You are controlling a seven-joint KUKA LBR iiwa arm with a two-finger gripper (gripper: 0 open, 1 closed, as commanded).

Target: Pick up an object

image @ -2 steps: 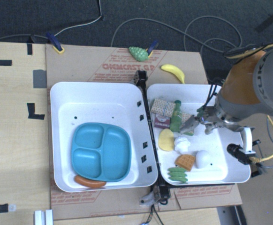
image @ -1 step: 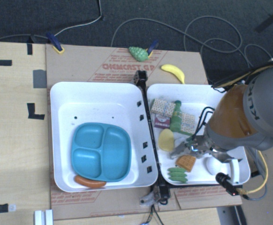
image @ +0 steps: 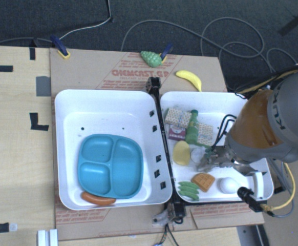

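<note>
One gripper (image: pixel 209 160) hangs low in the right bin (image: pixel 210 97), near its middle, under the grey arm (image: pixel 272 129) with its orange band; the arm covers the bin's three o'clock side. Whether the claw is spread or pressed together cannot be told, for its tips are a dark blur among the toys, and nothing clearly sits between them.

Just beside the claw at nine o'clock lies a yellow lemon-like piece (image: pixel 182 153). At eleven o'clock stands a green bottle (image: pixel 192 127), lying across two patterned boxes (image: pixel 177 117). At six o'clock sits a waffle-like orange piece (image: pixel 204 181), with green pea pods (image: pixel 189 189) to its left and a white egg (image: pixel 228 184) to its right.

Farther out at nine o'clock, the left bin (image: pixel 67 102) holds a blue divided plate (image: pixel 110 166) and an orange sausage (image: pixel 98 199) touching the plate's lower edge. Beyond the bins at twelve o'clock, on the cardboard (image: pixel 115 68), rest a banana (image: pixel 189 79) and a green toy (image: pixel 151 58).
</note>
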